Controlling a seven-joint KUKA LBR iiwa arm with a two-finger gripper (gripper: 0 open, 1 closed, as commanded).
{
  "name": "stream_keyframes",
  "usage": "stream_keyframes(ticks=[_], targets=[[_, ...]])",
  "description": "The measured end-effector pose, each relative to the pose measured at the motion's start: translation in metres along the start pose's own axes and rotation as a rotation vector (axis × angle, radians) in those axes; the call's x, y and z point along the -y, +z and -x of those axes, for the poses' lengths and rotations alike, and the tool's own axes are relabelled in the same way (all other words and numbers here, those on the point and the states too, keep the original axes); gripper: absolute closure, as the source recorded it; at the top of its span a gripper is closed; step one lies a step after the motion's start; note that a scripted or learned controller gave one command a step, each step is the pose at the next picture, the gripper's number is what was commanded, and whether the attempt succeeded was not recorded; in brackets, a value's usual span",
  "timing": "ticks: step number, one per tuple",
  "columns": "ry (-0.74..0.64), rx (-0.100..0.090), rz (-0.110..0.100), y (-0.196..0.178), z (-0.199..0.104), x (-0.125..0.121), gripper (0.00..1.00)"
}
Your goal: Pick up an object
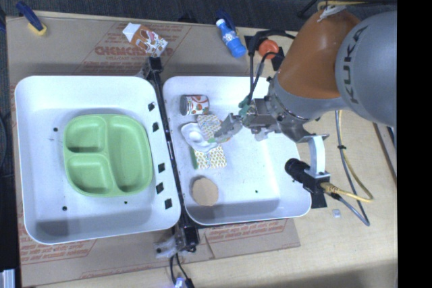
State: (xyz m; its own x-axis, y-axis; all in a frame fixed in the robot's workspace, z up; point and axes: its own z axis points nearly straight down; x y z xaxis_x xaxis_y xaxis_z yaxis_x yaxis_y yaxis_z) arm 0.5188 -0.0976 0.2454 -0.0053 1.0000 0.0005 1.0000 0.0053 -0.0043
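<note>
Item 1, nearest the camera: right bin (pixel 270 209), shallow and white, its front wall toward the bench edge. A round tan disc (pixel 205 191) lay flat on the floor near that wall, well apart from the arm and untouched.

Item 2: a patterned packet with a green edge (pixel 210 158), lying flat just behind the disc, close beside the cluster under the tool.

Item 3: gripper (pixel 228 128), reaching in from the right under the grey arm and its orange band (pixel 317 57). It was lowered over a white scoop-like piece (pixel 194 136) and a patterned card (pixel 209 123), which overlapped one another. Whether the tool was open, closed or gripping could not be told; its tip merged with the clutter. Judged as mid-attempt on this cluster, probably because the pieces lay bunched within easy reach.

Item 4: a small printed can (pixel 194 104) on its side, just behind the cluster, near the bin's back-left corner.

Item 5: left bin (pixel 34 165), holding a green divided tray (pixel 108 154) set flat at centre.

Item 6, farthest: a crumpled wrapper (pixel 145 40) and a blue bottle (pixel 231 39) on the cardboard behind the bins, outside the work area.
</note>
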Motion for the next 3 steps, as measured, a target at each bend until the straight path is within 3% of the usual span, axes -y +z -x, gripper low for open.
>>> stream_keyframes(ticks=[1, 2, 3], targets=[[-0.001, 0.000, 0.000, 0.063, 0.014, 0.043, 0.00], [-0.002, -0.001, -0.002, 0.155, -0.002, 0.004, 0.00], [-0.006, 0.000, -0.003, 0.144, -0.002, 0.004, 1.00]])
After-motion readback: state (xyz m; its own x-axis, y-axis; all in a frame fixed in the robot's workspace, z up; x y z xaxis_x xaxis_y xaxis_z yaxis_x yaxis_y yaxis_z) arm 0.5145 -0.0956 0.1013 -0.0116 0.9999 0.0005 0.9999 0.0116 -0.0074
